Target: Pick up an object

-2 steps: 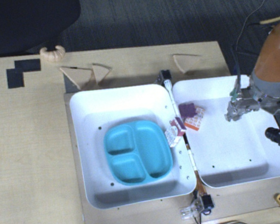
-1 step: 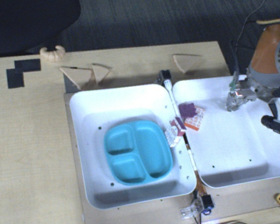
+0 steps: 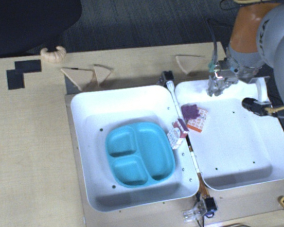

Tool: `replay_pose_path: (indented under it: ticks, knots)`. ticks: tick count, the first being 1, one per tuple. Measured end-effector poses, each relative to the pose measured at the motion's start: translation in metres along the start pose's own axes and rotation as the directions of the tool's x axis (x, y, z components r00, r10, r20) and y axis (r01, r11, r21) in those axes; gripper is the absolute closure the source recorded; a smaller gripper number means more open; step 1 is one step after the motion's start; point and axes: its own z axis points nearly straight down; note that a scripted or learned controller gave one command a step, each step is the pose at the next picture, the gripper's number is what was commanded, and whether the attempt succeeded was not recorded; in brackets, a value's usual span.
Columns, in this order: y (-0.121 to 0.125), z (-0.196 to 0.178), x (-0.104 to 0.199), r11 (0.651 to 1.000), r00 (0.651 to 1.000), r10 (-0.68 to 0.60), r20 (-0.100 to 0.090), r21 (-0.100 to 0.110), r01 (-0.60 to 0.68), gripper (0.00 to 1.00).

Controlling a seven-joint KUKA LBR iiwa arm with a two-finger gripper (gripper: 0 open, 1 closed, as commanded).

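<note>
A turquoise divided plate (image 3: 138,153) lies flat in the left bin (image 3: 91,143). A purple thing (image 3: 190,112) rests on a small red and white packet (image 3: 197,123) at the left edge of the right bin (image 3: 239,144). Another small red and white packet (image 3: 176,133) sits on the divider between the bins. My gripper (image 3: 215,89) hangs over the back of the right bin, to the right of and behind the purple thing, with nothing seen between its fingers.
The grey arm with its orange band (image 3: 247,29) comes in from the upper right over the right bin's back corner. Wooden bench surface (image 3: 29,166) lies to the left of the bins.
</note>
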Motion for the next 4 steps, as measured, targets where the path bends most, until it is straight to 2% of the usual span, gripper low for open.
replay_pose_path:
  ticks: [1, 2, 3, 4]
  knots:
    - [-0.001, 0.001, -0.001, 1.000, 1.000, 0.001, 0.001, 0.001, -0.001, 0.00]
    - [-0.044, 0.049, 0.005, 1.000, 1.000, 0.003, 0.003, -0.009, -0.003, 0.00]
    - [-0.098, 0.056, 0.020, 1.000, 1.000, 0.007, 0.004, -0.014, -0.007, 0.00]
    - [-0.095, 0.043, 0.022, 1.000, 1.000, 0.004, 0.000, -0.020, -0.004, 1.00]
